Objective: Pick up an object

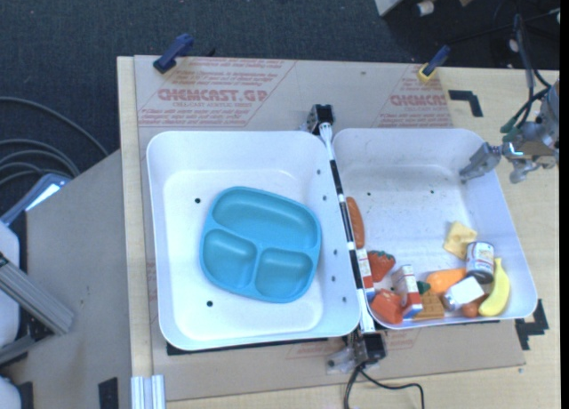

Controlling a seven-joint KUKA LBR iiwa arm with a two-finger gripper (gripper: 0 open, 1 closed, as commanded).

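1. The right bin (418, 145) served as the landmark; it sat on the worktop (267, 87) touching the left bin (169, 220), which held a blue divided plate (260, 244)
2. The pincer (498, 160) hung at the right bin's far right corner, over the rim, at the end of the arm reaching in from that side
3. One grey finger (477, 164) pointed down toward the bin floor, a second part showed just beside it; how far apart they stood could not be told, and nothing was seen between them
4. The things to be picked lay crowded in the right bin's near end, well apart from the pincer: a banana (498, 290) against the right wall, a small can (481, 260) just beside it, a yellow wedge (460, 239) a little farther in, and a jumble of orange and red toy food (391, 296) toward the near left corner
5. An orange sausage-like piece (356, 219) lay along the right bin's left wall
6. Judged from this, the task was barely begun: no object chosen or lifted, and the approach, descent, closing and lift were all left to do
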